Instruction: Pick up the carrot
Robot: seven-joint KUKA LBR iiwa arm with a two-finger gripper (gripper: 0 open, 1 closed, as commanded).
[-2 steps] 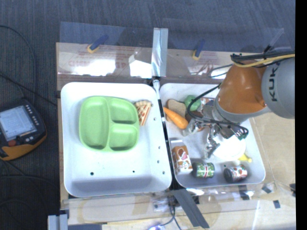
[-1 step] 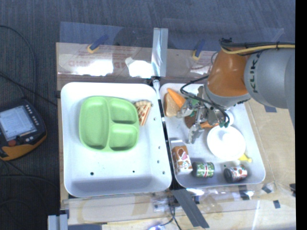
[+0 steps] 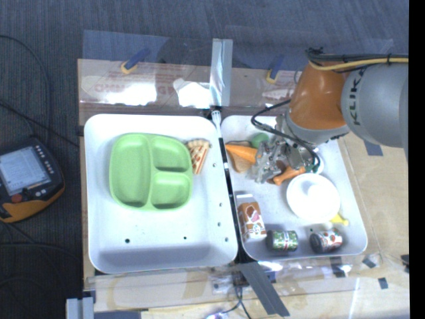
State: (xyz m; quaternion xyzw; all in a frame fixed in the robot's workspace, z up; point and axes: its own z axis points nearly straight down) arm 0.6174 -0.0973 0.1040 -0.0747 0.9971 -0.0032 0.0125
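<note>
Hovering with its state impossible to tell, the pincer risks nudging the carrot just beside it away.

I note glossy white plastic bins, a matt green divided tray centre-left, dark ribbed carpet above.

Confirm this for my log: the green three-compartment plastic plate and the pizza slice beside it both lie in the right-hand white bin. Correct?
Not quite. The camera view shows the green three-compartment plastic plate and the pizza slice beside it in the left-hand white bin, not the right-hand one.
</note>
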